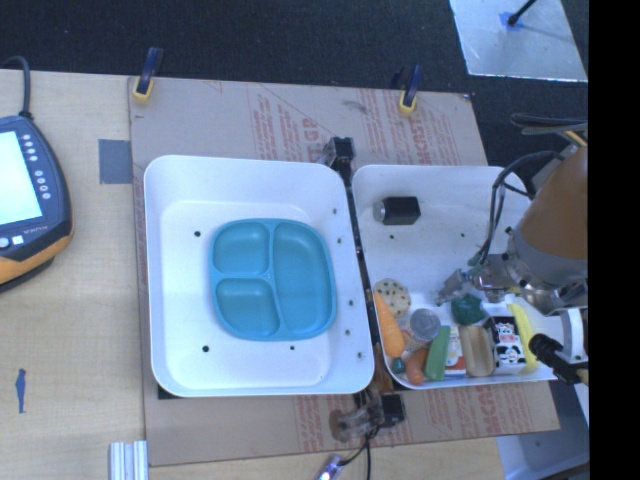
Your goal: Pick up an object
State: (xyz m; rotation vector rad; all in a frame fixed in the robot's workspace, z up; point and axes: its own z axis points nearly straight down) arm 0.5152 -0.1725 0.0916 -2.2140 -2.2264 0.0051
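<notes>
My gripper (462, 286) hangs low over the right bin (440, 193), at its right side, with the grey and orange arm (555, 218) behind it. Just below the gripper lies a dark green object (467, 311), close to it; whether they touch is unclear. Along the bin's front edge lie a spotted cookie (391, 295), an orange carrot (388, 330), a grey can (425, 322), a green vegetable (438, 356), a tan block (477, 349), a cow-patterned carton (507, 346) and a yellow banana (526, 346). A black block (400, 209) sits alone at the bin's back left.
The left bin (170, 268) holds a blue divided plate (272, 278). A handheld control pendant (25, 198) lies on the bench at far left. Clamps (408, 88) hold the cardboard sheet at the back.
</notes>
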